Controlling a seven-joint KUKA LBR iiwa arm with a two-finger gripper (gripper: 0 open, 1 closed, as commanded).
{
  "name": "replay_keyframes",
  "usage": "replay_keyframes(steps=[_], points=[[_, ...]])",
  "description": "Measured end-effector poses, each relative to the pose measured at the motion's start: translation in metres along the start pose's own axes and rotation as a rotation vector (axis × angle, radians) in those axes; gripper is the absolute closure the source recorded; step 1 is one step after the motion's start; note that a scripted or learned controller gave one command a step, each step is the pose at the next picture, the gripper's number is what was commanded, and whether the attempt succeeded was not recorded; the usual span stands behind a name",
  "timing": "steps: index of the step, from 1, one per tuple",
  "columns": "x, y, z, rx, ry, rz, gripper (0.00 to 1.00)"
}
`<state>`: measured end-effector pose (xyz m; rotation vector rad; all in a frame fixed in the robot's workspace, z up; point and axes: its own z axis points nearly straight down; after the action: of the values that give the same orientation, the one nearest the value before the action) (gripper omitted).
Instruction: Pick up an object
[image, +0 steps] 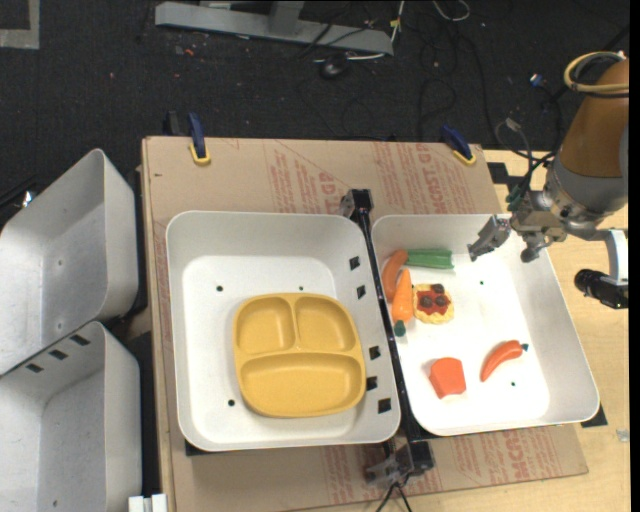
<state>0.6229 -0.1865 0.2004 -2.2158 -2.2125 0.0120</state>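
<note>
The gripper (509, 240) hangs above the far edge of the right bin (560, 345), its two dark fingers spread apart with nothing between them. One finger (487, 240) points toward the middle of the bench and the other (532, 247) toward the bin's outer wall. The grey arm with its orange band (598, 120) rises from the gripper toward the upper right.

Inside the right bin, nearest the gripper, a flat green piece (430, 260) lies by the far wall, toward the bin's inner side. Just beside it, a long orange carrot-like piece (399, 283) runs along the inner wall, with what looks like a second orange piece overlapping it. A small yellow item with dark and red toppings (434, 303) sits touching or nearly touching the carrot's side. Nearer the bin's front, a squat orange-red block (448, 376) rests apart from the others, and an orange chili pepper (501, 358) lies tilted beside it, toward the outer wall.

Across the divider from the right bin, the left bin (200, 300) holds a yellow divided plate (298, 354) with three compartments, lying flat near its centre. Both bins sit on a brown cardboard sheet (300, 170).
</note>
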Motion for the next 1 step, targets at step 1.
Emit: replay_keyframes(steps=[1], points=[[0.0003,0.003,-0.0079,-0.013,-0.002,-0.003,0.0]])
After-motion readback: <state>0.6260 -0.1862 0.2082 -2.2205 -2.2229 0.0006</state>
